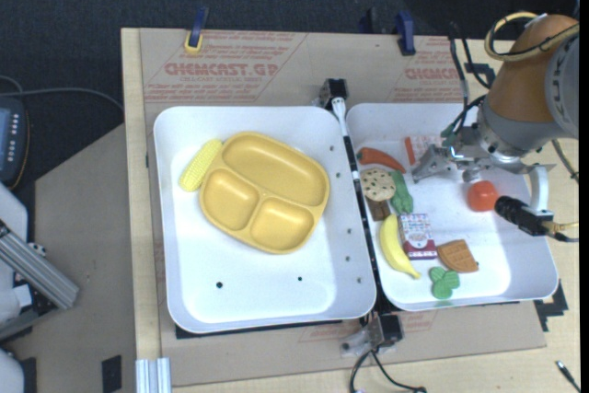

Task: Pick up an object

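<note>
- The gripper (440, 163) hung over the upper middle of the right bin (529, 276); whether it was spread or closed could not be told.
- The nearest things lay to its left and slightly below: a cookie (375, 184) and an orange piece (381, 158) just above that.
- A red tomato (481, 195) sat to its right, under the arm.
- The banana (396, 246) ran lengthwise toward the bin's near edge.

Toy food lay scattered in the right bin (529, 276): a banana (397, 247), a cookie (375, 184), a tomato (481, 196), toast (457, 255), something green (444, 282), and a small red-and-white packet (418, 234).
</note>
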Robot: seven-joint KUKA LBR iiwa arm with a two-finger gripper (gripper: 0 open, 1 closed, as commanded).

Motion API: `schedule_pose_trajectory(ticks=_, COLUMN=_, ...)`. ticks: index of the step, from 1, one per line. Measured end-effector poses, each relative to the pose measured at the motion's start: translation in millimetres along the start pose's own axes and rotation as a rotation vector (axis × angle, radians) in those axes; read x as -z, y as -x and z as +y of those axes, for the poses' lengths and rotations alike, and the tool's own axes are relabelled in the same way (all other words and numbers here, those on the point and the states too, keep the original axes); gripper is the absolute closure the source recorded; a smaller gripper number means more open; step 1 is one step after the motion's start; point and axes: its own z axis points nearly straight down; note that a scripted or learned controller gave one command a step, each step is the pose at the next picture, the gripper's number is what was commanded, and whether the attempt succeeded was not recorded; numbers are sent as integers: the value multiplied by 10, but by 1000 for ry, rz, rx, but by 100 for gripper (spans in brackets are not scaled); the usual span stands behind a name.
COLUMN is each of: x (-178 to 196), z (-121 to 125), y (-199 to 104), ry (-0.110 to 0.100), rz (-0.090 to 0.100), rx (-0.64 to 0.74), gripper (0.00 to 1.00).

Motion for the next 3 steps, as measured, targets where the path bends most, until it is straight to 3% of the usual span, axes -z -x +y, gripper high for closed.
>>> schedule_pose_trajectory(ticks=1, x=-217, z=-1, y=-9, ry=4, rz=-1, rx=0, gripper=0)
schedule_pose_trajectory(ticks=2, x=-95, z=7, y=-5, ry=8, rz=-2, rx=0, gripper=100)
schedule_pose_trajectory(ticks=3, x=542, z=17, y=-30, ry=14, rz=-4, rx=1, gripper=100)
